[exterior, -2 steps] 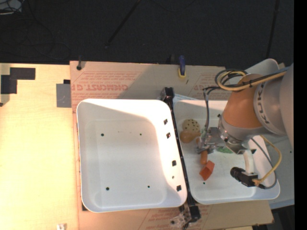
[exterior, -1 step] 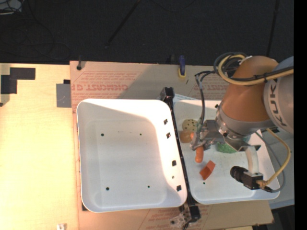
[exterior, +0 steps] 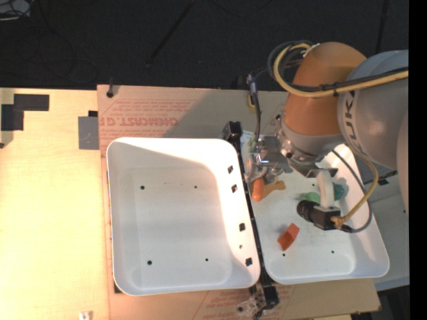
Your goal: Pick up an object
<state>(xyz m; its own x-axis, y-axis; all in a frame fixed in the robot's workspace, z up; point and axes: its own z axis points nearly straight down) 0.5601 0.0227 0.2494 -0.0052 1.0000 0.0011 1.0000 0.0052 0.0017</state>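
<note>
The big grey arm (exterior: 373, 105) comes in from the right and bends down over the right bin (exterior: 363, 262). It has an orange band (exterior: 320, 79) just above the wrist, and yellow and black cables loop around it.

The gripper (exterior: 261, 160) hangs low at the left side of the right bin, close to the wall where the two bins meet. It looks like a small shiny clump from up here, and I cannot tell how it is set or whether anything is in it.

Right under the gripper, a tiny bit lower in the picture, lies an orange thing (exterior: 261, 190) (it looks a bit like a carrot). It sits on the bin floor and seems to touch the gripper's tip, but I cannot tell if it is being held.

A small red block (exterior: 289, 237) lies farther down in the same bin, well apart from the gripper. A green thing (exterior: 312, 197) and a blue-green thing (exterior: 340, 191) lie to the right of the orange one, partly hidden by a white and black part of the arm.

The left bin (exterior: 133, 272) sits just beside the right one. Both rest on a brown cardboard sheet (exterior: 167, 115) on a pale wooden bench (exterior: 47, 212).
</note>
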